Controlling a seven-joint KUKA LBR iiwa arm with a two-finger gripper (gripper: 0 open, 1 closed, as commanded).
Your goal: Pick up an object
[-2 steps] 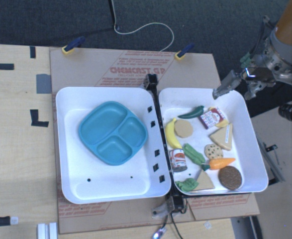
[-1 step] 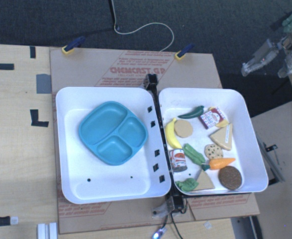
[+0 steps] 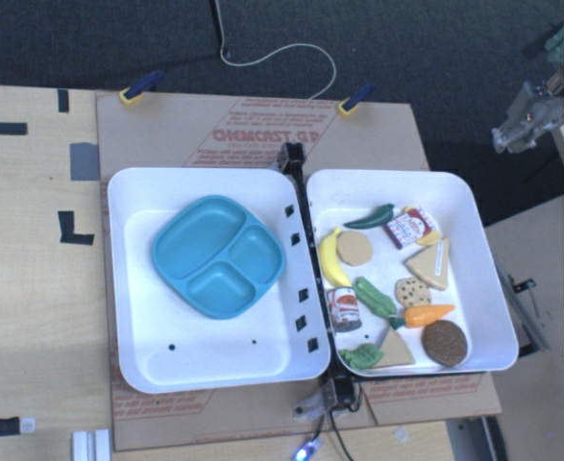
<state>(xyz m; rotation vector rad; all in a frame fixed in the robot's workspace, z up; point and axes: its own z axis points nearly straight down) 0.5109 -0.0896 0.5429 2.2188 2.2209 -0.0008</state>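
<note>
Blue plastic tray [image 3: 219,254], rounded, three wells | right bin [image 3: 474,221]: toy food; hand [image 3: 527,123] state unclear

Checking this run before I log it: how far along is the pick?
Done: nothing visibly; the toy food, including the banana, carrot and can, lies in the right bin. In hand: nothing seen held; the gripper sits at the view's upper right, off the bins. Left: approach, grasp, lift. The blue tray sits in the left bin.

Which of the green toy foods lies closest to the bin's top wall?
The dark green pepper, above the banana; the other two green pieces lie lower down.
</note>
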